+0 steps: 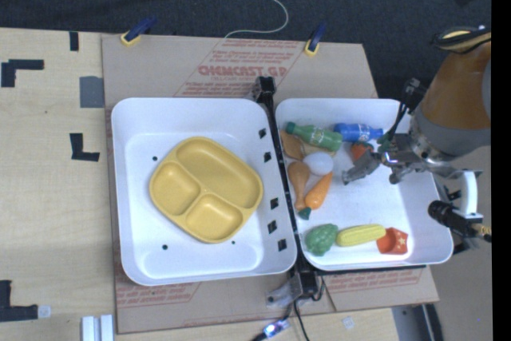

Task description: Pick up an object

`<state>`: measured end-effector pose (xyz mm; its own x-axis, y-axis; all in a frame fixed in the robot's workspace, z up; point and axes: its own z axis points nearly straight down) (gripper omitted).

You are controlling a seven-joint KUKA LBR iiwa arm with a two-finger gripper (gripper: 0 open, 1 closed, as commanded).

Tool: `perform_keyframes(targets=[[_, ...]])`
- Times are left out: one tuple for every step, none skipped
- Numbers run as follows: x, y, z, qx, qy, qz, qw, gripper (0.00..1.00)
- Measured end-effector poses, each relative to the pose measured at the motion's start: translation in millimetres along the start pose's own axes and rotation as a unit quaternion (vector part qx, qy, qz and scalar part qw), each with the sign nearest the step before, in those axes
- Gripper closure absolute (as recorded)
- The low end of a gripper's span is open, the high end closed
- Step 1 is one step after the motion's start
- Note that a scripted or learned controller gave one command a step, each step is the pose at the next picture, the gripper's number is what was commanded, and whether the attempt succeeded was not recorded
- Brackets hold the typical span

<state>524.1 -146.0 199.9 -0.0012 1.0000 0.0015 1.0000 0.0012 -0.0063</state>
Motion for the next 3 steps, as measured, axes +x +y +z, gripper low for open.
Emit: perform_keyframes(targets=[[-0.1,0.8,-1.4,-0.001,0.000,0.000,1.0000,0.00],[-1.1,-0.4,64.1,0.001,0.000,0.000,1.0000,0.00],[-1.8,-0.7,117.6,-0.002,-0.002,0.001,1.0000,0.00]])
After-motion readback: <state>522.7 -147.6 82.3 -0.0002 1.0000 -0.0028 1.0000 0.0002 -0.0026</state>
